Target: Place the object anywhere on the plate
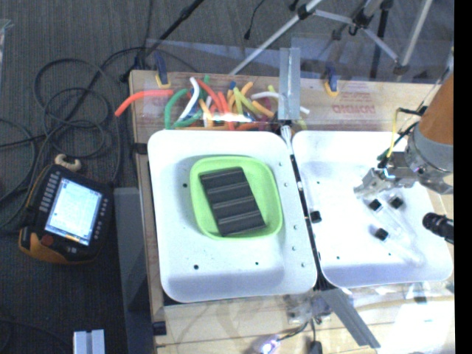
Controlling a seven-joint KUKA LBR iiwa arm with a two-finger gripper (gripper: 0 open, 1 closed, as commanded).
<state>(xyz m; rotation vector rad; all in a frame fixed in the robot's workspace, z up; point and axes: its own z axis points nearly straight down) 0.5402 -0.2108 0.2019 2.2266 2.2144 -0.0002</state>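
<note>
Left bin [221, 279]: a green plate [273, 198] sits roughly centred, slightly toward the back. A dark grey ribbed block [232, 201], rectangular with three raised bands across it, lies flat on the plate. It is turned a little off the plate's axis and covers most of the plate's inner area. All of it is within the rim; nothing is touching it.

Right bin [339, 242]: the gripper [387, 190] is low over the bin's right half, well apart from the plate and the block. The arm [442, 124] comes in from the right edge, orange band visible above the grey wrist. The gripper's hardware is pale and partly see-through against the white bin floor, with a few small dark parts showing around it. Cannot tell how it is set, and nothing can be made out in it. A small black piece [315, 216] sits at the bin's left wall near the divider.

Behind the bins, on the wooden bench [354, 102]: a tangle of coloured tubes [214, 105] in orange, green, white and yellow, lying along the back edge of the left bin. A vertical metal bracket [290, 87] stands at the seam between the bins.

On the floor left of the bench: a teach pendant [66, 212] with its screen lit, black cables [66, 102] looping above it. Tripod legs [354, 13] at top right.
</note>
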